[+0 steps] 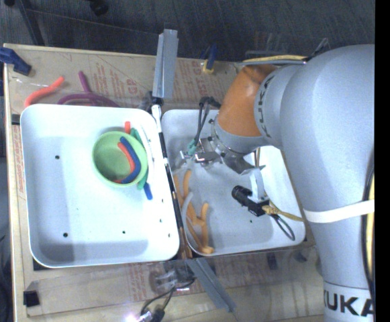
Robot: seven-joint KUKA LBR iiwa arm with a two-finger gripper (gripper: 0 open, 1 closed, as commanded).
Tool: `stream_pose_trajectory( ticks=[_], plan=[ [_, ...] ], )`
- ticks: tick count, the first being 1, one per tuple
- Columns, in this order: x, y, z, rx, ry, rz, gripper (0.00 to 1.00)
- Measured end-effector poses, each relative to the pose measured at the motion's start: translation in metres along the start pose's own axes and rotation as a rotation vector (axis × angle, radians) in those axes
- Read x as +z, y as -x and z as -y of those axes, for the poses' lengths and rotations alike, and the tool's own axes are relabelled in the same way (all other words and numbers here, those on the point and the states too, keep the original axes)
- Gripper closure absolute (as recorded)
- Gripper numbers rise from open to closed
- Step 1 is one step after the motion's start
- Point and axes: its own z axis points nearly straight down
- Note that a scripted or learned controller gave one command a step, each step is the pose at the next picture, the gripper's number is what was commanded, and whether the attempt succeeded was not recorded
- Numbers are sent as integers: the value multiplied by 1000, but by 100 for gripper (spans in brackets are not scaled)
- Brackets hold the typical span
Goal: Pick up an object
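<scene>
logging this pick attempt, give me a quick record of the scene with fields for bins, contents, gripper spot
left bin: white, holds a green bowl
bowl contents: a red curved piece and a blue curved piece
bowl position: upper right part of the left bin
right bin: white, orange elongated pieces along its left wall
gripper: over the upper left part of the right bin, just above the orange pieces
held object: cannot tell from this view
arm: reaches in from the right, covering the right bin's far side
</scene>
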Motion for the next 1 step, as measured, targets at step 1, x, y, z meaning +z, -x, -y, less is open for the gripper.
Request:
stream_pose_trajectory(
  ticks=[1],
  plan=[
    [-67, 40, 5, -53, -5, -10, 0]
  ],
)
